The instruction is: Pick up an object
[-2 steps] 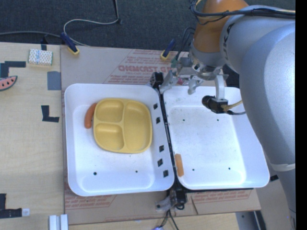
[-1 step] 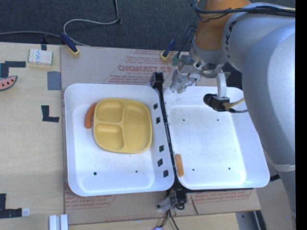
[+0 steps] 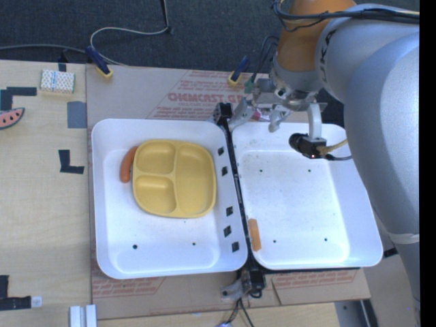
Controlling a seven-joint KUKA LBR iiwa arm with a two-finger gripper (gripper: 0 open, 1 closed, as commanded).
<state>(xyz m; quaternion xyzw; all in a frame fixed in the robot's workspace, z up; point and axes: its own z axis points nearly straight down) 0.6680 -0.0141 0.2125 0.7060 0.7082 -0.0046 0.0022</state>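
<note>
A yellow divided plate (image 3: 174,178) lies in the left bin (image 3: 109,251). An orange sausage-shaped piece (image 3: 126,165) rests against the plate's left edge. A second small orange piece (image 3: 253,234) lies in the right bin (image 3: 340,251), at its near left wall. My gripper (image 3: 256,118) hangs over the far left corner of the right bin, close to the divider between the bins. It is well away from the plate and from both orange pieces. A small pinkish spot shows at the gripper, too small to identify.
The grey arm (image 3: 381,80) covers the right side of the view and part of the right bin's far edge. A black cable and sensor (image 3: 306,144) hang over the right bin. Blue clips (image 3: 99,60) and a small patterned block (image 3: 57,81) lie outside the bins.
</note>
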